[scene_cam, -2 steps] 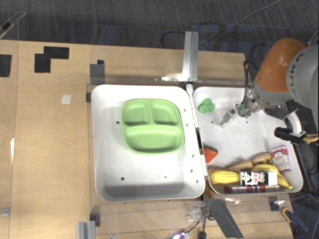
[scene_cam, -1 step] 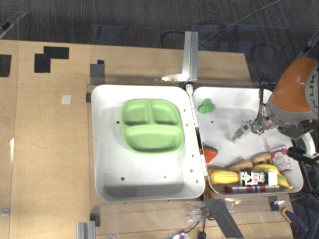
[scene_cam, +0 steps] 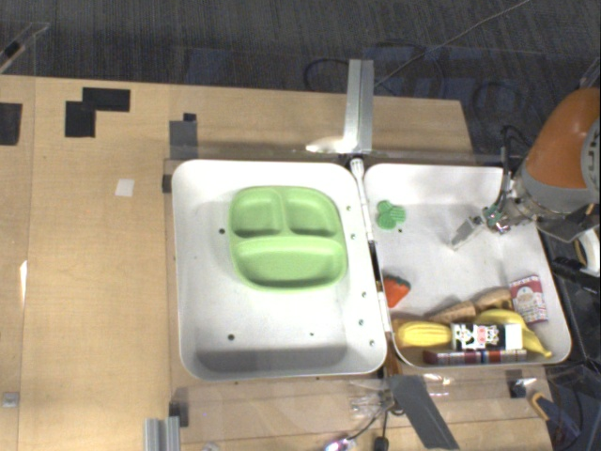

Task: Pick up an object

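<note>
The gripper (scene_cam: pixel 467 232) hangs at the right bin's (scene_cam: pixel 441 195) upper right; its jaw state cannot be told. The green toy (scene_cam: pixel 391 216) lies well left, apart.

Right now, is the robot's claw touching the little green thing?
Apart. The camera view shows bare white bin floor between the gripper and the green thing.

A light wooden table (scene_cam: pixel 84 280) stands on dark grey carpet floor (scene_cam: pixel 235 17); black cables (scene_cam: pixel 451 36) cross the carpet.
</note>
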Robot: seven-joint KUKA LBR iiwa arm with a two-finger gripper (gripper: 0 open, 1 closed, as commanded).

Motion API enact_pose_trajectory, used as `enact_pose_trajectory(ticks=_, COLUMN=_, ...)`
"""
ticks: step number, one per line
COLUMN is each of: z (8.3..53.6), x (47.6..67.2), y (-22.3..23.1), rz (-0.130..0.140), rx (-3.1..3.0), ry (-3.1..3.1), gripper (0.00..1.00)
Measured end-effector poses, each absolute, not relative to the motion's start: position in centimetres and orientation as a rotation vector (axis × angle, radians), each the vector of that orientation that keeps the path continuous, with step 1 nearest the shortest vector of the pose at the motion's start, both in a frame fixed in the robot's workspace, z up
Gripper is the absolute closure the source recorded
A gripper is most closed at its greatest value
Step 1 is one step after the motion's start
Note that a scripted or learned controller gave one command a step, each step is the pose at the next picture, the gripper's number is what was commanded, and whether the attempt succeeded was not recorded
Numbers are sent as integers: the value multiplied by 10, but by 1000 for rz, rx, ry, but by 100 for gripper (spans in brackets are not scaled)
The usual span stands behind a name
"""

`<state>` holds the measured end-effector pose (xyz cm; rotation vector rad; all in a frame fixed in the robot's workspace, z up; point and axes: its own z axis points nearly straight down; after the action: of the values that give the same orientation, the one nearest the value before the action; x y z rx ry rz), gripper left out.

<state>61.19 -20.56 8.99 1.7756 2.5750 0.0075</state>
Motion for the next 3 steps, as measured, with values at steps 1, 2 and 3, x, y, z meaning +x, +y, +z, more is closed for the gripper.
enact_pose_trajectory(ticks=1, z=105, x=576, y=-205, rz=5, rx=1676, ry=2649, gripper=0)
enact_pose_trajectory(ticks=2, z=91, x=598, y=-178, rz=8, rx=1632, ry=2668, gripper=0)
enact_pose_trajectory(ticks=3, z=91, x=567, y=-188, rz=9, rx=1518, ry=2731, gripper=0)
